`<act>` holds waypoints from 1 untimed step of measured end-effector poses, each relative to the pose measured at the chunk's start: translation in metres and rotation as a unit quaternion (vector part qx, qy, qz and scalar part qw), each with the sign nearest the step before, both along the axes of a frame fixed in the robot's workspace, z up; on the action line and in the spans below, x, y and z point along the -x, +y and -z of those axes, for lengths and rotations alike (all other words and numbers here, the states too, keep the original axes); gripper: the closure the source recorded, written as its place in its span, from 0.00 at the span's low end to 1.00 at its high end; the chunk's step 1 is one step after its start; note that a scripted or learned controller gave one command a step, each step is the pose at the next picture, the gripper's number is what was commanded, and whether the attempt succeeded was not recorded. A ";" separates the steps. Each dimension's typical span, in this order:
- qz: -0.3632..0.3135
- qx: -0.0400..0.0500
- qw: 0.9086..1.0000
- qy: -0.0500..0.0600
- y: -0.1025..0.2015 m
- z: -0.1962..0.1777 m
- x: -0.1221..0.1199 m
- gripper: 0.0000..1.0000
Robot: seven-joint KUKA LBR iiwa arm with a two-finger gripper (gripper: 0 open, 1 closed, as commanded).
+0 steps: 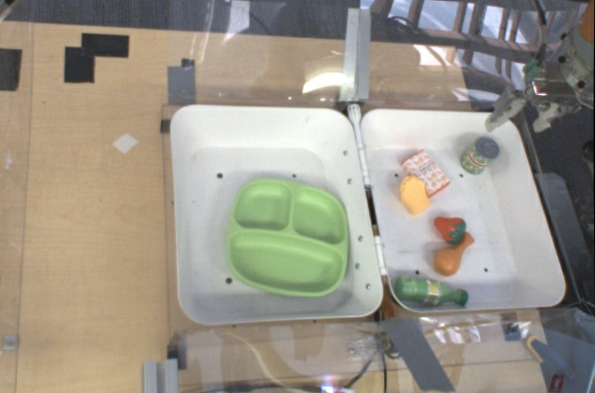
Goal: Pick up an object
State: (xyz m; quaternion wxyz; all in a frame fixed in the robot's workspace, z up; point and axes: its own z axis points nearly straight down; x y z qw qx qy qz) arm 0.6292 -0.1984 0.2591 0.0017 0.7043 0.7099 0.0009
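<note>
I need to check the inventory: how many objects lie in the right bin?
6: a small can at the back, a red-patterned packet, a yellow piece, a red piece, an orange piece, and a green bottle at the front edge. None appears hidden.

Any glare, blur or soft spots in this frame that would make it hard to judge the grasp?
Camera view: a bright glare patch sits on the clear panel behind the bins; the end effector at the right bin's far corner is small and blurred; the green divided plate and small can read sharply, under soft shadows.
</note>
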 end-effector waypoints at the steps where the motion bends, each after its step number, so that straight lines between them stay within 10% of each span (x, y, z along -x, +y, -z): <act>1: -0.004 0.001 1.000 -0.003 0.001 -0.012 -0.002 1.00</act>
